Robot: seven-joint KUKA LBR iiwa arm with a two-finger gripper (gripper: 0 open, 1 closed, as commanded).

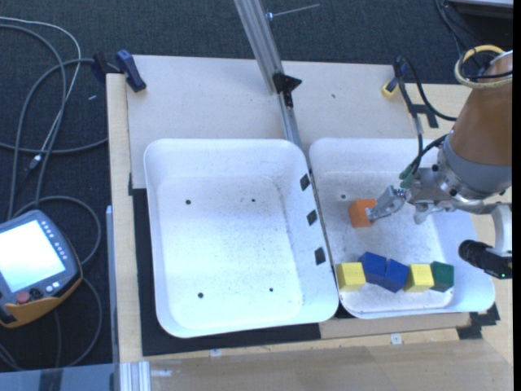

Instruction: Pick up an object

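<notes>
A pale bench [203, 104] is set on dark carpet [163, 15]. Loose cables [49, 96] are strewn at nine o'clock, above a handheld screen [32, 267].

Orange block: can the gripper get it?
Probably yes. The gripper is right beside the orange block, nothing lies between them, and the other blocks sit apart by the bin's near wall.

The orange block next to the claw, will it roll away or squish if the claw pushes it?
Probably neither. The orange block looks like a flat-sided cube, so it should slide, not roll. It seems solid and stiff, so squishing is unlikely. It looks small beside the claw, so it is likely light and may skid across the smooth right bin.
</notes>
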